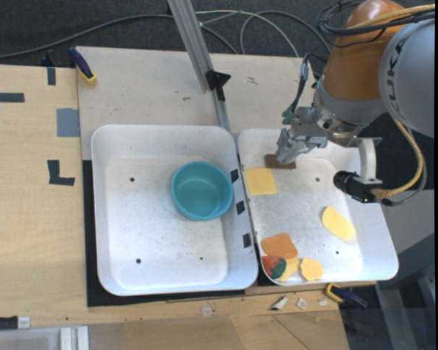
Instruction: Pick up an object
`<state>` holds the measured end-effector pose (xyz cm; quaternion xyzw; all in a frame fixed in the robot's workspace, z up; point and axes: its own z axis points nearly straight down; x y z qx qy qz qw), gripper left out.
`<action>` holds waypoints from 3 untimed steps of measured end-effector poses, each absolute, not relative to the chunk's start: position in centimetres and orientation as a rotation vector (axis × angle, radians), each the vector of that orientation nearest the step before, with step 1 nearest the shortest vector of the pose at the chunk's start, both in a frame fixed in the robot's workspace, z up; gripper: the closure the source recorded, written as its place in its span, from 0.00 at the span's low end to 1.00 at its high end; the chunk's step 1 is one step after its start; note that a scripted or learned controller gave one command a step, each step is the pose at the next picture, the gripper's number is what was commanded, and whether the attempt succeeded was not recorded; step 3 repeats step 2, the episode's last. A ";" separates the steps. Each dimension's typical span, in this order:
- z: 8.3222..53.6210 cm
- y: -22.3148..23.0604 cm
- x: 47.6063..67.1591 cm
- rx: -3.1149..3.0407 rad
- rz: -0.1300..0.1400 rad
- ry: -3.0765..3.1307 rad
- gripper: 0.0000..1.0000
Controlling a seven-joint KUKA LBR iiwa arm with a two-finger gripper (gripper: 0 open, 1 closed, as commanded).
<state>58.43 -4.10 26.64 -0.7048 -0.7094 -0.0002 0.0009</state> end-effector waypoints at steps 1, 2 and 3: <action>25.4 0.5 58.4 -2.213 0.002 -2.226 1.00; 24.7 5.3 58.0 -2.213 0.002 -2.227 1.00; 24.7 5.3 58.0 -2.213 0.002 -2.227 1.00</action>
